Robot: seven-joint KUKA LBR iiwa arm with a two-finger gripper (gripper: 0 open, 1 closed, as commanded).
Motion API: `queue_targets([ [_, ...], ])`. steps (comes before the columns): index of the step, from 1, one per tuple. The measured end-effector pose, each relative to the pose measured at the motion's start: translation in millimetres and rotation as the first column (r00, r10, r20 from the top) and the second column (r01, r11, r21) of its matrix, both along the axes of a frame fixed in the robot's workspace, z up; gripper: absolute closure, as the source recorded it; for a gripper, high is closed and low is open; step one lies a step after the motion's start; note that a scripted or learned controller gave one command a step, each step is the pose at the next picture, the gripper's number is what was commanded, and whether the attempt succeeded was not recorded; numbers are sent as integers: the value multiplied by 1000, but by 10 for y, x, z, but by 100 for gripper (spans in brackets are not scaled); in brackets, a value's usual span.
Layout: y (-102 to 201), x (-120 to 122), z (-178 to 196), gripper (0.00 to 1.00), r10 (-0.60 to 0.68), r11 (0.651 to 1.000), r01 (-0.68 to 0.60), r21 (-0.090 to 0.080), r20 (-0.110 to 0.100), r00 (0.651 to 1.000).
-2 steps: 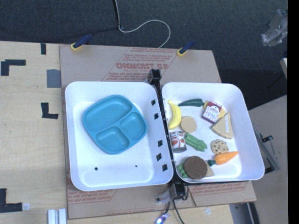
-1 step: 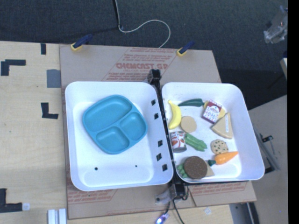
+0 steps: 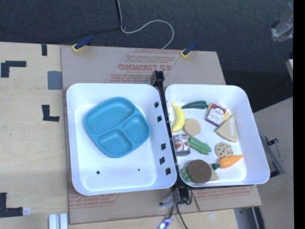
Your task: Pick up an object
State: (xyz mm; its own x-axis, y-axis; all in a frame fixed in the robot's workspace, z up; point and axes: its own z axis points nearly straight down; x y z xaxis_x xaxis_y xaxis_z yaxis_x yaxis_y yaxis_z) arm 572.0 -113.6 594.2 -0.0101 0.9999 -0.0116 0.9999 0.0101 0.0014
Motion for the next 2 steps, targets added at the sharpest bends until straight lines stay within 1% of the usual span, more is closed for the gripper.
queue_targets([
  [2,11,9,199,100,2,1000,-2,-1,0,1000],
])
